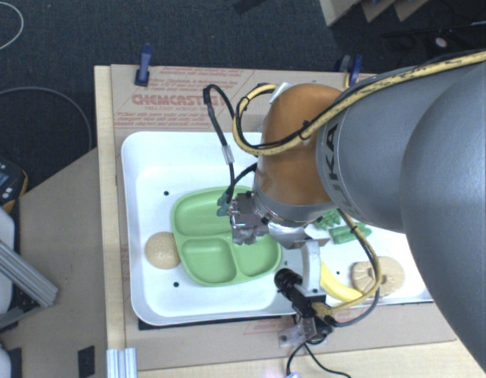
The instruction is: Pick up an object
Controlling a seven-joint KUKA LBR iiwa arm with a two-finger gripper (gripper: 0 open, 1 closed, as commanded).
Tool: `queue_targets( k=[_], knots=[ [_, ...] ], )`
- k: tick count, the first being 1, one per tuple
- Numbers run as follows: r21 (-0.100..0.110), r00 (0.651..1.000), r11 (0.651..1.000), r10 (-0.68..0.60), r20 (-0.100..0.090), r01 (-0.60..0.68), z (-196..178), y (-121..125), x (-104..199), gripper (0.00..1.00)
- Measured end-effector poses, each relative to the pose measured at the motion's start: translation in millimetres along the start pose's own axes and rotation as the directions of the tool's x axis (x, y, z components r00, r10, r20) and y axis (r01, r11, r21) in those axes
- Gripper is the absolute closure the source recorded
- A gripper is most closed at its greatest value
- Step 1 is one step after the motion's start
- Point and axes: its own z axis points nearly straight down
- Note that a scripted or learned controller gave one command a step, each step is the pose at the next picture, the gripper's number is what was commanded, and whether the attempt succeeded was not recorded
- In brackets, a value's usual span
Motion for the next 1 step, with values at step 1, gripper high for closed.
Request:
queue_targets(
  k=[1],
  knots=[
    [-0.029,1.000,1.000,0.001,-0.006,-0.001,-147.9,28.6,28.4,1.00]
  ],
)
